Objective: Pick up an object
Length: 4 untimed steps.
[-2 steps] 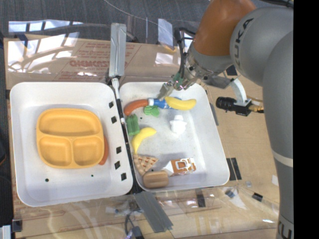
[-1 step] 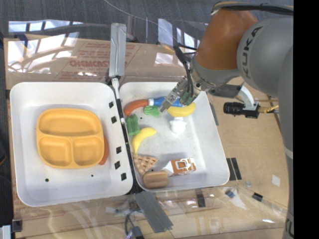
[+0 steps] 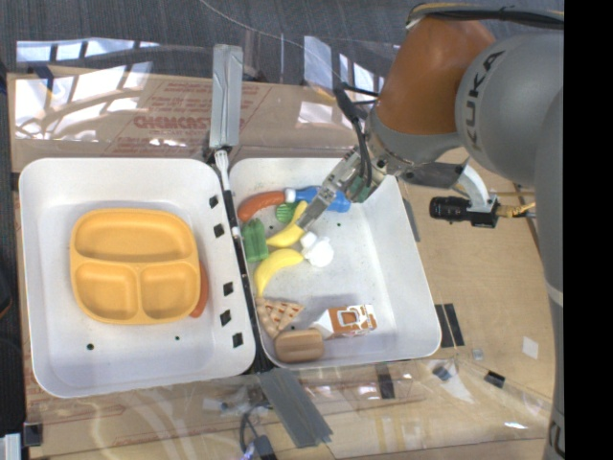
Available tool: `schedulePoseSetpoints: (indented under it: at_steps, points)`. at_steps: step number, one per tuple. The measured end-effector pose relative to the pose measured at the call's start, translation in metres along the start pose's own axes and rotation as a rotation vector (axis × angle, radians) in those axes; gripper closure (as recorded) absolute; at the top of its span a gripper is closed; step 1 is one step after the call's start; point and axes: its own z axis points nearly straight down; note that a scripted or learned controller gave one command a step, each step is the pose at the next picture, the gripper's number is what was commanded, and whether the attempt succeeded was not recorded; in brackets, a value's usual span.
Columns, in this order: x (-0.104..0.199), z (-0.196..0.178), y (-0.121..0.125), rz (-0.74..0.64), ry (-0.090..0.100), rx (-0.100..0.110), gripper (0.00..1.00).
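**Tool angled down into the cluttered right bin**

The tool slanted down-left at mid-frame to reach the toy pile heaped against the right bin's left wall, its tip by the banana; its grip state could not be told.

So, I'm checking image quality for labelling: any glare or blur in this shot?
Camera view: bright window reflections streak the clear sheeting behind the bins; the gripper and toy pile look soft and small; the yellow tray is evenly lit and sharp.
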Motion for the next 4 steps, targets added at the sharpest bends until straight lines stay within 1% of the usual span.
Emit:
schedulePoseSetpoints:
  at_steps: [1, 2, 3, 4]
  points:
    - [0.038, 0.111, -0.032, 0.105, 0.005, 0.003, 0.00]
    - [0.000, 0.143, -0.020, 0.214, -0.002, -0.002, 0.00]
    - [-0.036, 0.142, -0.053, 0.069, -0.004, -0.004, 0.00]
    - [-0.017, 0.143, -0.023, 0.249, -0.003, -0.004, 0.00]
